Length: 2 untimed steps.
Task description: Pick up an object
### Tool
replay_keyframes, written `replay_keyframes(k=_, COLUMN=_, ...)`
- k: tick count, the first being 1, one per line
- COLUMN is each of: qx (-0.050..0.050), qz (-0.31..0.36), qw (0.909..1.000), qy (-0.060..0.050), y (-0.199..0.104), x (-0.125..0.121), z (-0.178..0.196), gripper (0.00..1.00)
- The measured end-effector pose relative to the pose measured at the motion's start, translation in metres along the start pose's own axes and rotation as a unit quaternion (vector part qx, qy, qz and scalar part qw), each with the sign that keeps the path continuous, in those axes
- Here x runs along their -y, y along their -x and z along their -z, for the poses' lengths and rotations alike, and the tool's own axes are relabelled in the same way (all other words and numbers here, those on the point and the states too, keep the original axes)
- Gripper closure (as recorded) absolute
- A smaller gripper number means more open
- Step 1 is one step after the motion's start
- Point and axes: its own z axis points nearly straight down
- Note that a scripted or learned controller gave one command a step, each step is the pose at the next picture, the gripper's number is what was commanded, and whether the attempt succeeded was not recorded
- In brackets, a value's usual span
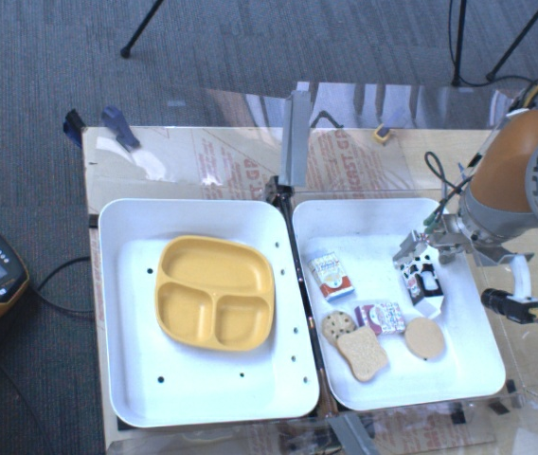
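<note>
My gripper (418, 251) hangs low over the right side of the right bin (458, 373), reaching in from the right. Directly under and in front of it lies a small black-and-white patterned carton (423, 281); whether the gripper touches it I cannot tell. Further left in that bin a red-and-white carton (331, 276) lies flat. Near the front sit a round cookie (337, 325), a slice of toast (362, 354), a maroon-and-white packet (381, 318) and a round tan disc (425, 338).
The left bin (127, 349) holds a yellow divided plate (216, 292). A grey upright post (294, 145) stands behind the seam between the bins. Tripod legs cross the carpet at the back.
</note>
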Motion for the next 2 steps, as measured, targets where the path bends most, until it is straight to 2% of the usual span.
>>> replay_keyframes(k=1, qx=-0.006, qz=-0.007, qw=0.9998, qy=-0.019, y=-0.0245, x=0.0529, z=-0.0251, gripper=0.0)
replay_keyframes(k=2, qx=-0.006, qz=-0.011, qw=0.9997, qy=-0.019, y=-0.0216, x=0.0532, z=-0.0162, gripper=1.0)
